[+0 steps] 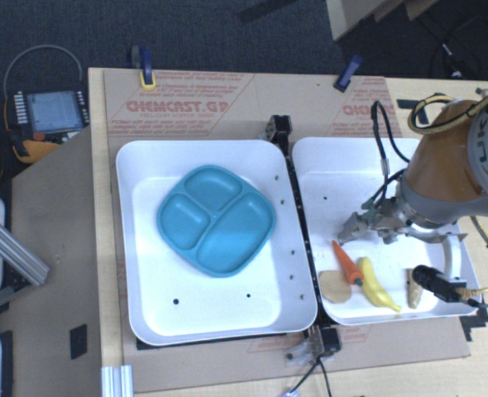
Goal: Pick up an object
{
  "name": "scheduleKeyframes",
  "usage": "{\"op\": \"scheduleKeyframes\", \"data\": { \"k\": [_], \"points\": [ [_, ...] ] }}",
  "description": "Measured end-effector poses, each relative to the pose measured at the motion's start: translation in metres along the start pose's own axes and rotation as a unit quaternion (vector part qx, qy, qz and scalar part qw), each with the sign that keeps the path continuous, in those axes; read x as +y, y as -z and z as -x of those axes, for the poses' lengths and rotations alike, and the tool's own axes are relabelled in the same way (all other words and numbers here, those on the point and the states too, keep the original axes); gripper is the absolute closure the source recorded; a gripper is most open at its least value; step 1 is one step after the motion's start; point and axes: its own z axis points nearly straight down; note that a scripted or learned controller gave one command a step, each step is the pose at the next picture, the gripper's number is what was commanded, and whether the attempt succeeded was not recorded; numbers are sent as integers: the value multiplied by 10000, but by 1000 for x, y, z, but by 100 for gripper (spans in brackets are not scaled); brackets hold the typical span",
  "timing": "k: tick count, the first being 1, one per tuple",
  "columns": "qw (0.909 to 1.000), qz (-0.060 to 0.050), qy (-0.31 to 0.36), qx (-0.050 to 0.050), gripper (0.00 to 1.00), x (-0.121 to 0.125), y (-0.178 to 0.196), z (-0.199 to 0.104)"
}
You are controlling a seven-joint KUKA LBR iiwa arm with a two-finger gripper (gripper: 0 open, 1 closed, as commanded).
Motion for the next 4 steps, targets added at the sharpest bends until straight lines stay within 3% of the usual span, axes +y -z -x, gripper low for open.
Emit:
{"op": "scheduleKeyframes", "data": {
  "k": [1,4],
  "points": [
    [10000,23,-4,-7,100,1,12,0],
    [10000,60,11,-19,100,9,162,2]
  ]
}}
